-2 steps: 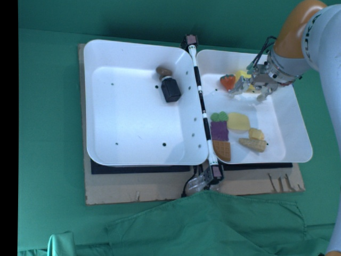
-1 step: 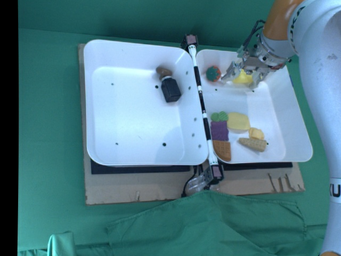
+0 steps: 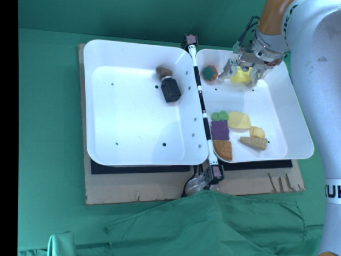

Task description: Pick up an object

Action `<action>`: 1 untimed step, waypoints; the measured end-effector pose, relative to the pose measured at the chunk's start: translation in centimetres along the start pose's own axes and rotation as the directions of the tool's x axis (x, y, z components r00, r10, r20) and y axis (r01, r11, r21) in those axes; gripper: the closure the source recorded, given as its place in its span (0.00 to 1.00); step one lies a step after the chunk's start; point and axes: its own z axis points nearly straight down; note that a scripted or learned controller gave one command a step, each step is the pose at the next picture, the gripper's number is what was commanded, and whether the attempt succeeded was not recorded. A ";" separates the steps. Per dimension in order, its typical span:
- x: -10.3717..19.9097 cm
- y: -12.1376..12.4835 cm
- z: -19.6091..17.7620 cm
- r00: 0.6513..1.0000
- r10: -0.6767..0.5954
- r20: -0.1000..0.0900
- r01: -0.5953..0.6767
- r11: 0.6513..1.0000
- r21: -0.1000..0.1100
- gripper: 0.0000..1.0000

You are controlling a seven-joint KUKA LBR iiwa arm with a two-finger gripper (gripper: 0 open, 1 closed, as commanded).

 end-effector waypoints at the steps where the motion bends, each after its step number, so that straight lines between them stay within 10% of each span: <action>1: -0.3 -0.2 -1.1 1.000 0.008 0.000 -0.008 1.000 0.008 1.00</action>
